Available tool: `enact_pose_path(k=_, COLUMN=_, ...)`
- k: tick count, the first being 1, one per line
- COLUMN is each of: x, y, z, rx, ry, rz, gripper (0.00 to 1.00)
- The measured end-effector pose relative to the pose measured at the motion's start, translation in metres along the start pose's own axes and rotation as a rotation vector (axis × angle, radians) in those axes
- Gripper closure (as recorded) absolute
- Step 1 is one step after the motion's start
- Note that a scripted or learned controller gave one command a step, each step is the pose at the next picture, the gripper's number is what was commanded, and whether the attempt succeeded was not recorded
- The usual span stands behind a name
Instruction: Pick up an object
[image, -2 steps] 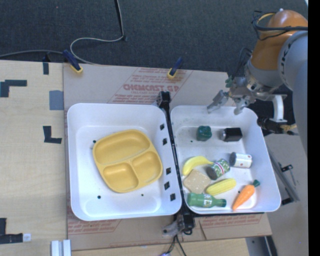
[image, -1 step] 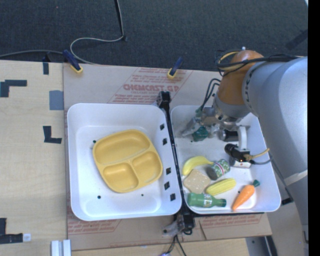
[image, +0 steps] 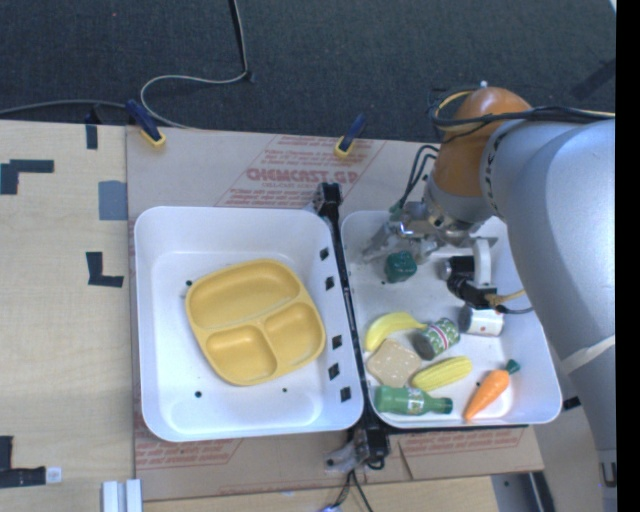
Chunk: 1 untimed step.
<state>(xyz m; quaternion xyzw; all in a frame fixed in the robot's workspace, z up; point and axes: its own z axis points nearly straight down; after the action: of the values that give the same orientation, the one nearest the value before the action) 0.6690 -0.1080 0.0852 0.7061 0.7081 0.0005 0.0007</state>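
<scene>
Objects in right bin (image: 520, 395): one banana (image: 392, 326), corn (image: 441, 373), carrot (image: 487, 392), green bottle (image: 412, 402), can (image: 436, 337), bread slice (image: 393, 363), teal piece (image: 401, 265) under claw (image: 408, 240), grip state unclear; left bin (image: 160, 300) one yellow tray (image: 255, 320).

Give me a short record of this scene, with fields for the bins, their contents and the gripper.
left bin: yellow tray
right bin: green object, banana, can, cracker, corn, bottle, carrot
gripper: low over the top of the right bin, just above the green object
grasp: cannot tell if anything is held
</scene>
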Motion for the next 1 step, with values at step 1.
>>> enact_pose_path(k=1, x=0.0005, y=0.0003, z=-0.01, rx=0.0, ry=0.0, rz=-0.002, gripper=1.0)
